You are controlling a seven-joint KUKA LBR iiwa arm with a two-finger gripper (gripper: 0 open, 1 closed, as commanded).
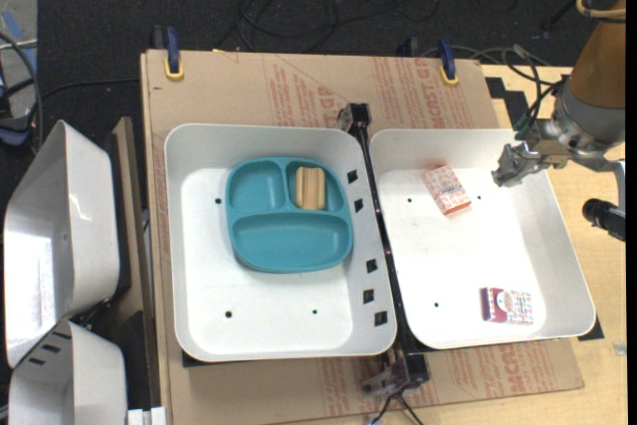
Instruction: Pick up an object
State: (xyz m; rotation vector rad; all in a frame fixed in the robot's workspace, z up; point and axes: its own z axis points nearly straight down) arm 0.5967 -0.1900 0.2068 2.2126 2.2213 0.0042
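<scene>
1. Gripper point(510, 166) of mine hangs over the right bin point(557, 244), at its 1 o'clock corner; I cannot tell its state, and it holds nothing.
2. Pink-and-white carton point(445, 189) lies flat at its 9 o'clock, nearby but apart.

Glossy white plastic bins point(199, 244), a smooth teal plastic tray point(284, 239), bare matt wood bench point(299, 85).

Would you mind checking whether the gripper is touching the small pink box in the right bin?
Apart. The camera view shows bare white bin floor between the gripper and the pink box.
</scene>
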